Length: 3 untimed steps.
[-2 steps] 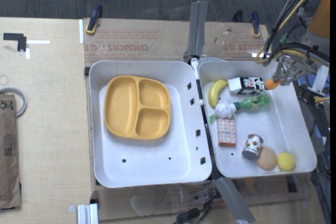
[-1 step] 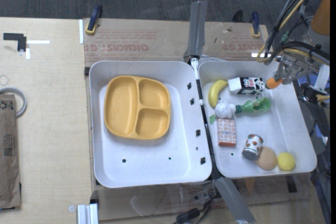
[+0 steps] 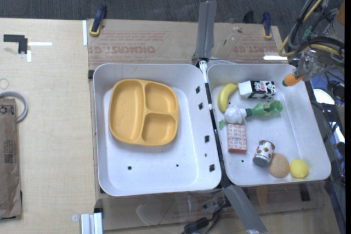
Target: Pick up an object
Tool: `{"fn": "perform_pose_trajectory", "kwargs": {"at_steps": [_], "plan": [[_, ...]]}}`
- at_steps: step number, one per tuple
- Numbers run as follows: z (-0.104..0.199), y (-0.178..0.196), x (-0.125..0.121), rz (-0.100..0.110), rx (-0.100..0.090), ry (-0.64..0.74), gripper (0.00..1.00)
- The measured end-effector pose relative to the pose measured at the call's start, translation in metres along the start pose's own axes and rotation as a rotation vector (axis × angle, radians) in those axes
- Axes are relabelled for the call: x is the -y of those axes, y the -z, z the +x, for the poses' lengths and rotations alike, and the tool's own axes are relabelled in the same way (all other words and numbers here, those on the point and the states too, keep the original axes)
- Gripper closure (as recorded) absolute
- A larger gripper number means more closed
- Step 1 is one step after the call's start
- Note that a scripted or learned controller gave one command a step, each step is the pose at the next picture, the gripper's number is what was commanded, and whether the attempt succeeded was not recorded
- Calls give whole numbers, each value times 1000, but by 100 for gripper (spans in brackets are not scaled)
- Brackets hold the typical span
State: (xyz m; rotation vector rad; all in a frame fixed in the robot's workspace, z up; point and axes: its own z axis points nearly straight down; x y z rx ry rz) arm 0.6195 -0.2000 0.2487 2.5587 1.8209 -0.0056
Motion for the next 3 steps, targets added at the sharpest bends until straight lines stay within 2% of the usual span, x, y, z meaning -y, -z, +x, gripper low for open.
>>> {"fn": "perform_pose_trajectory", "kwargs": {"at_steps": [1,2,3], "plan": [[12,-54,-36,0,0,-92,100],[12,-54,-36,0,0,-92,0],[-14,-133,46,1,-2,43,0]]}}
